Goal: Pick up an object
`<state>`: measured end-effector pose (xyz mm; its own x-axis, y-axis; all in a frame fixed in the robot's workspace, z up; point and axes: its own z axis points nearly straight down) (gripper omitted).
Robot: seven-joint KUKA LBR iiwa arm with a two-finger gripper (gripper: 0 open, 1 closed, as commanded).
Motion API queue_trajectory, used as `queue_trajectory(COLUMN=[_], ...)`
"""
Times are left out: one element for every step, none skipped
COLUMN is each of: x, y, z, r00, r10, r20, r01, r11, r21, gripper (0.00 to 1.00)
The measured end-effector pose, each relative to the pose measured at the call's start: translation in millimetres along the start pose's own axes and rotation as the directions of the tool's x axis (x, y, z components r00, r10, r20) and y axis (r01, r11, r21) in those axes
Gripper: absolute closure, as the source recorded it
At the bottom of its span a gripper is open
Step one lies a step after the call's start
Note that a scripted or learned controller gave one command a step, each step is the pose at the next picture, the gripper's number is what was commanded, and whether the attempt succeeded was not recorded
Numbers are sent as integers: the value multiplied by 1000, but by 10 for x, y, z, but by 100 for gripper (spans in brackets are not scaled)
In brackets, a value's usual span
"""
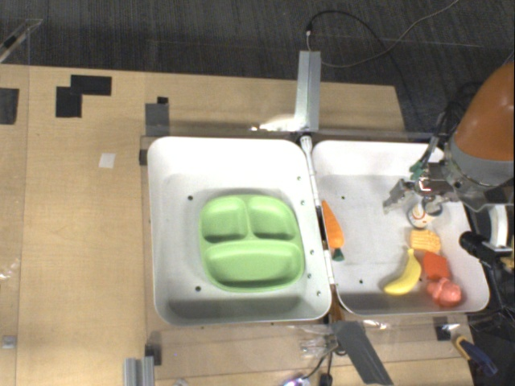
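Objects: a yellow plastic banana (405,276), a red block (434,264), a pink rounded toy (445,293) and a yellow ridged piece (424,240) cluster near the right white bin's (362,215) front right corner.
Carrot: an orange plastic carrot (331,227) lies along that bin's left wall.
Gripper: the two-finger gripper (422,207) hangs above the ridged piece; whether its jaws are open or closed, I cannot tell.
Left bin: the left white bin (173,215) holds a green divided plate (251,241) at its centre.
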<state>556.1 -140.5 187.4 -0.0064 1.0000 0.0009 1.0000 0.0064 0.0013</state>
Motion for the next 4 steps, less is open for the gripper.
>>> queue_trajectory(x=[-461,-565,-631,375], y=[278,285,455,1054], z=[519,607,988,1003], r00=[998,988,1000,996], r10=[-61,-150,8,92], r20=[17,24,3,-1], r01=[61,151,-8,-92], r11=[997,987,1000,996], r21=[-39,-46,-11,-8], gripper=[0,0,0,0])
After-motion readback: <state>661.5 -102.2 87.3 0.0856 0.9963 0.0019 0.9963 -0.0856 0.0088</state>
